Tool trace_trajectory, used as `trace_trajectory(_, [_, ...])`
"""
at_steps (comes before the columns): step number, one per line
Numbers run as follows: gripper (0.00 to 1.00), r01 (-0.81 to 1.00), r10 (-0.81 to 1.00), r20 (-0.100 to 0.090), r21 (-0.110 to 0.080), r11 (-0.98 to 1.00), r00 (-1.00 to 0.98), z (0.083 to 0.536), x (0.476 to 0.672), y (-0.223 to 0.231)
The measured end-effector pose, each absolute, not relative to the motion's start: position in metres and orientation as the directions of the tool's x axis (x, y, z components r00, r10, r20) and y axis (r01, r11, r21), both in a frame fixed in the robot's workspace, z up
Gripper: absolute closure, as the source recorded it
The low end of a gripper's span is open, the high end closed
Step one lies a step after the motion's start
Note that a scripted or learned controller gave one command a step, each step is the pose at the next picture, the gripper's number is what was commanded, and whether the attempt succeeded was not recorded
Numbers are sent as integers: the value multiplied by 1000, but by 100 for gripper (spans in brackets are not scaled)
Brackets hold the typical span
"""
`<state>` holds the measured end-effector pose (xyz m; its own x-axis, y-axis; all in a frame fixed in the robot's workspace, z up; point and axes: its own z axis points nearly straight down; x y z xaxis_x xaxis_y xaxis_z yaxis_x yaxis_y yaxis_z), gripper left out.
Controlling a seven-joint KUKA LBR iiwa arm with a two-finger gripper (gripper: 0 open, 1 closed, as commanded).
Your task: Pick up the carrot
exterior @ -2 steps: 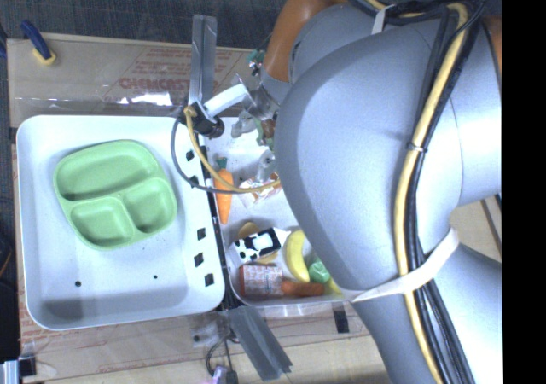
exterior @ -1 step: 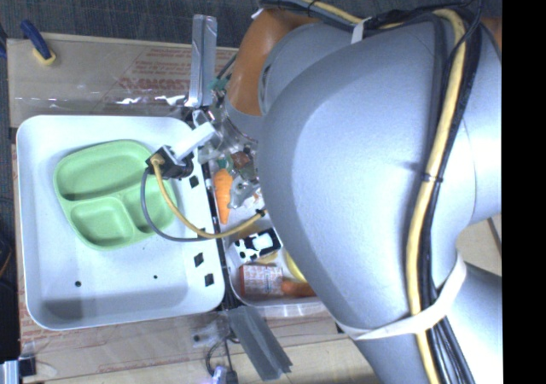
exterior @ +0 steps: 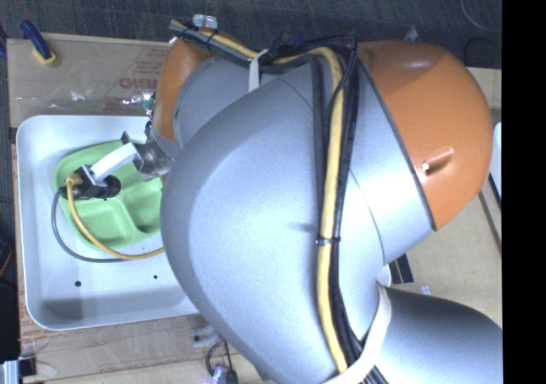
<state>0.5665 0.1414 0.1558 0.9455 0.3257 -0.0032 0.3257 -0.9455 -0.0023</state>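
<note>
Dish (exterior: 128,212) of glossy green plastic, compartmented, lies in smooth white bin (exterior: 51,293).

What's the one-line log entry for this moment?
arm: over left bin | gripper: at green divided tray | tray: inside left bin

Place of the carrot beyond telling.

A bin (exterior: 47,288) sits at the left of the bench (exterior: 85,58), with a tray (exterior: 132,213) lying in its rear half. The arm (exterior: 299,203) reaches in from the right over the bin's right side. A small tool (exterior: 36,41) lies on the bench behind the bin.
</note>
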Motion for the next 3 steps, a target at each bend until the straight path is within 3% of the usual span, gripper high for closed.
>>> trace_trajectory(1, [0, 484, 484, -5, -2, -875, 875, 90, 509, 219])
trace_trajectory(2, [100, 482, 482, -11, -1, -876, 876, 97, 509, 217])
trace_trajectory(3, [100, 484, 484, -17, 0, -875, 875, 102, 507, 216])
